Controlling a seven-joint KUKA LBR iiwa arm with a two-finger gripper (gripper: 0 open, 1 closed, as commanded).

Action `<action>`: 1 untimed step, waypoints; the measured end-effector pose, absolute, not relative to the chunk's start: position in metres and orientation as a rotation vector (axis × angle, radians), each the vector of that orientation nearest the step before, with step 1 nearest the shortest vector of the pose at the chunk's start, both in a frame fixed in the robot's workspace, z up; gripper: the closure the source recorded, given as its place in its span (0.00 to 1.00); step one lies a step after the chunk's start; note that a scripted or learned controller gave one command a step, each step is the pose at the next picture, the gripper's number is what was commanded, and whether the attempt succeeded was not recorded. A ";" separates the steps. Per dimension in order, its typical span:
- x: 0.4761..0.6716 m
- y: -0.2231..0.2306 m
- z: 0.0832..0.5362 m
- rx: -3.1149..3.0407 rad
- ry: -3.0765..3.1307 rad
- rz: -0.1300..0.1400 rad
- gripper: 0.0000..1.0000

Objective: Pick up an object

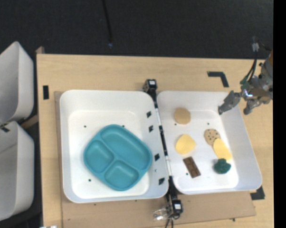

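**Above the right bin's far corner, an empty end effector and five small choices**

On the desk (48, 70), going left to right: the left bin (67, 103) holds a teal divided plate (116, 156), lying flat and well apart from the arm. The right bin (243, 172) carries the small pieces: a round tan cookie (182, 116) toward the back, a pale yellow wedge (185, 144) at the middle, a brown chocolate bar (191, 166) just in front of it, then a speckled cookie (210, 136) touching a yellow oblong piece (222, 149), with a dark green lump (222, 166) near the front.

The end effector (238, 104) hangs over the bin's right rear edge, fingers spread wide with nothing between them.

The likely trouble is the flatness of these pieces: fingers coming down may slide over a thin cookie or bar and close on air. The speckled cookie and yellow oblong sit so close that a grasp on one could nudge the other. Starting by the rim, a finger could also catch the bin wall.

The nearest candidates, the speckled cookie and the yellow oblong, lie left of and nearer the front than the end effector; the tan cookie lies further left.
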State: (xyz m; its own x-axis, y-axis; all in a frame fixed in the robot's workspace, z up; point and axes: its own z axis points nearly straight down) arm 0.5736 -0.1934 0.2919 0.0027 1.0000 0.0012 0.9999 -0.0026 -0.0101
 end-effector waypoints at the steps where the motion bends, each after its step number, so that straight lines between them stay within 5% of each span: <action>1: 0.575 -0.193 0.299 -2.222 -2.223 -0.001 0.00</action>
State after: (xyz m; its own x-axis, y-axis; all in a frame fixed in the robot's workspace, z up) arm 0.5755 -0.1927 0.2987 -0.0002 1.0000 -0.0006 1.0000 0.0002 0.0016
